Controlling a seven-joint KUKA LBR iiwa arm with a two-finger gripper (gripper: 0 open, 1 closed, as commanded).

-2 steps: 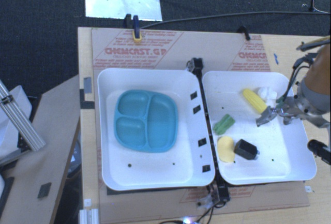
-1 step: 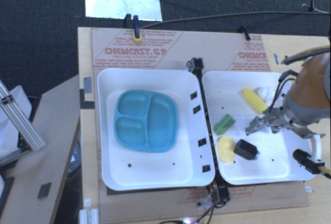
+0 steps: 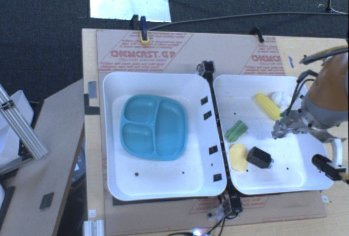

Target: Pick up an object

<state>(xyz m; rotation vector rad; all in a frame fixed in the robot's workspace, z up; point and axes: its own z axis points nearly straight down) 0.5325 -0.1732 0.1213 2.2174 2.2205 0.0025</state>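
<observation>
The right bin point(image 3: 283, 180) holds several objects. A yellow corn-like piece point(image 3: 267, 105) lies at the back beside a small white object point(image 3: 282, 98). A green piece point(image 3: 236, 131) sits near the bin's left wall, with a yellow rounded piece point(image 3: 238, 157) and a black block point(image 3: 259, 157) in front of it. My gripper point(image 3: 280, 129) hangs low over the middle of this bin, just in front of the corn-like piece and to the right of the green piece. Nothing is seen held in it.
The left bin point(image 3: 117, 175) holds a blue divided plate point(image 3: 154, 126). A black divider with clips point(image 3: 214, 131) runs between the bins. The arm point(image 3: 330, 93) covers the right bin's far right side. Bare bin floor lies to the right of the black block.
</observation>
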